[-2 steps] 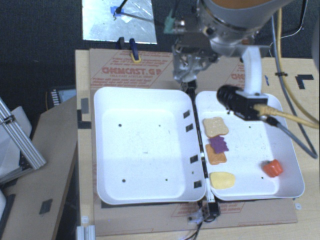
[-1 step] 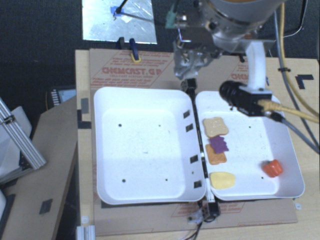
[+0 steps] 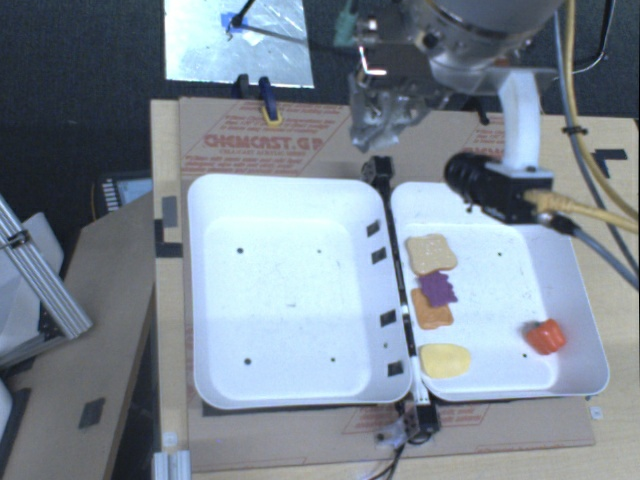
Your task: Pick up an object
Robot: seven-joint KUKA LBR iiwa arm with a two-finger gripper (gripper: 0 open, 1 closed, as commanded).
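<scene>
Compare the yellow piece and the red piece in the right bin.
The yellow piece is pale, flat and oval; the red piece is orange-red, chunkier and smaller in outline. The yellow piece lies by the bin's left wall, at the near end of a row of pieces; the red piece sits alone toward the right side. Both rest in the right bin.

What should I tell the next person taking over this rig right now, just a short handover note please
End effector: raised above the far edge of the bench, near the divide between the two bins, with nothing visibly held.
Objects: all in the right bin. Along its left wall, far to near: tan toast-shaped piece, purple piece resting on an orange piece, and a yellow piece. A red-orange piece sits alone near the right wall.
Done: nothing picked yet.
Left: descend on one object, grasp and lift. The red-orange piece looks like the easiest target, since it stands apart.
</scene>
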